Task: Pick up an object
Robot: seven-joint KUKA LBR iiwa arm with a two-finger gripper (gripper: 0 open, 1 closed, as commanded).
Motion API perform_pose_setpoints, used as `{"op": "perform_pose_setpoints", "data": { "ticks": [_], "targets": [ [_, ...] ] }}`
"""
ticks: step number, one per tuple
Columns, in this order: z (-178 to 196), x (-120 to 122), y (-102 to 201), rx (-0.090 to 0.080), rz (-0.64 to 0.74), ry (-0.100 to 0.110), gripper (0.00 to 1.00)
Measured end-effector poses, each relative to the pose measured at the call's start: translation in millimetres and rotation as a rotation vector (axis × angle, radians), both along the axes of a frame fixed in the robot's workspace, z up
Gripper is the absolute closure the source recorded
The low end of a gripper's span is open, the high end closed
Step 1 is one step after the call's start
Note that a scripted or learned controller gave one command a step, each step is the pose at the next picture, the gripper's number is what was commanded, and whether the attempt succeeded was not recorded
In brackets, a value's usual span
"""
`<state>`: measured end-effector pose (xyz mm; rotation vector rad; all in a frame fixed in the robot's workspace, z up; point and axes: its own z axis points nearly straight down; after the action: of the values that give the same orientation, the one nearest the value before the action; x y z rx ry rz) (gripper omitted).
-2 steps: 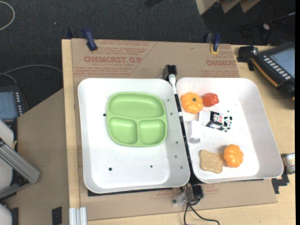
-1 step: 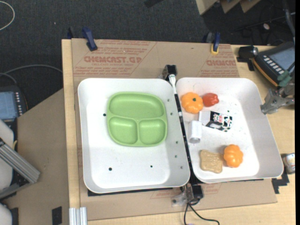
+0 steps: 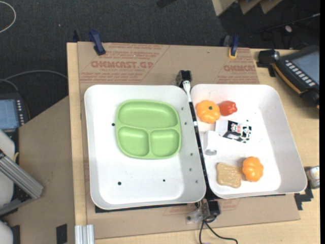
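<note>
The right bin (image 3: 277, 131) holds several small toys. An orange pumpkin (image 3: 207, 111) lies near its left wall with a red pepper (image 3: 228, 107) just to its right. A black-and-white cow-patterned piece (image 3: 235, 130) lies in the middle. A second orange pumpkin (image 3: 252, 168) sits near the front beside a tan slice of toast (image 3: 228, 175). A small pale item (image 3: 210, 147) rests by the left wall.
The left bin (image 3: 99, 151) holds a green three-compartment plate (image 3: 148, 129). A black strip (image 3: 195, 131) runs along the seam between the bins. Blue (image 3: 96, 41) and yellow (image 3: 233, 49) clamps pin the cardboard at the back. A tablet (image 3: 300, 71) lies at the far right.
</note>
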<state>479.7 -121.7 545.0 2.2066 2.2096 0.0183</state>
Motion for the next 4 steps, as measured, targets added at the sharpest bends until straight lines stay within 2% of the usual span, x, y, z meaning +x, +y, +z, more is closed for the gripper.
{"op": "perform_pose_setpoints", "data": {
  "ticks": [1,2,3,4],
  "targets": [
    [-135.8,-1.2,21.3,0.008,-0.001,0.035,1.00],
    [-1.9,24.9,35.3,0.002,0.001,0.003,1.00],
    [-183.5,-2.9,32.9,0.008,-0.004,0.040,1.00],
    [-31.6,0.4,55.0,0.003,0.002,0.001,1.00]
  ]
}}
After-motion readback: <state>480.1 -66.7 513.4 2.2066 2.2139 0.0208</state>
